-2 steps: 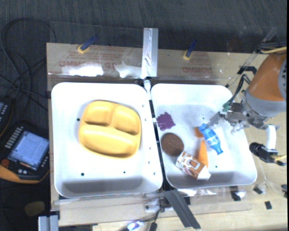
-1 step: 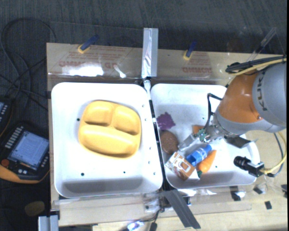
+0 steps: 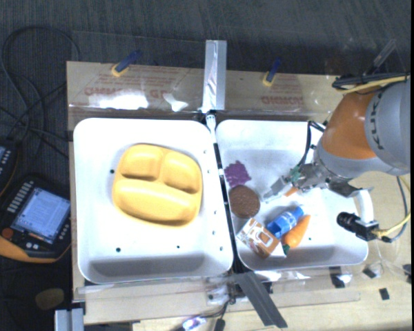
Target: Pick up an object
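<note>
Over the right shallow white bin (image 3: 345, 254), gripper (image 3: 279, 187) hovering near a round brown disc (image 3: 244, 200), spread impossible to tell, nothing visibly held; best lowered squarely over the disc, clear of purple lump (image 3: 236, 172) and blue bottle (image 3: 286, 222).

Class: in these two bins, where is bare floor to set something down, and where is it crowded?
Free: the left bin floor around the yellow tray; the right bin floor's far strip. Crowded: its near-left part, with brown disc, blue bottle, carrot.
</note>
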Tool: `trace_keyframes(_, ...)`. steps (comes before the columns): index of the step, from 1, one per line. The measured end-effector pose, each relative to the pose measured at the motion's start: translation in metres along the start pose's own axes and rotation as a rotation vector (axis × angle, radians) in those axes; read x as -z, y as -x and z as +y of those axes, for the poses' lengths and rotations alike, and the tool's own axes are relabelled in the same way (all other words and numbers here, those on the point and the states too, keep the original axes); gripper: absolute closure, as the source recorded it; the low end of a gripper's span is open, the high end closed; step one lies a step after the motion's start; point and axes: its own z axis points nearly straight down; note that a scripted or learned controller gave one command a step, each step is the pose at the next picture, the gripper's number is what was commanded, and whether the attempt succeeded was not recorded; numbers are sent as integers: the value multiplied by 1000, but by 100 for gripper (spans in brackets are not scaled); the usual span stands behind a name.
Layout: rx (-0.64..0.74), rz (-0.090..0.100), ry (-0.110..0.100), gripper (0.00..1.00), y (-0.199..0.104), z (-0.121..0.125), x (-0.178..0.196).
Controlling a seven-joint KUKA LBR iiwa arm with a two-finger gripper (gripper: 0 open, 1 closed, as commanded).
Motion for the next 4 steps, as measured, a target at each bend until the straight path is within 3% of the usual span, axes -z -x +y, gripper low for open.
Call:
trace_keyframes(1,-57,-8,19,0,-6,-55,-9)
trace_keyframes(2,35,-15,24,0,-9,-65,-9)
trace_keyframes(3,35,-10,20,100,-10,-65,-2)
trace_keyframes(4,36,-6,16,100,-10,-64,3)
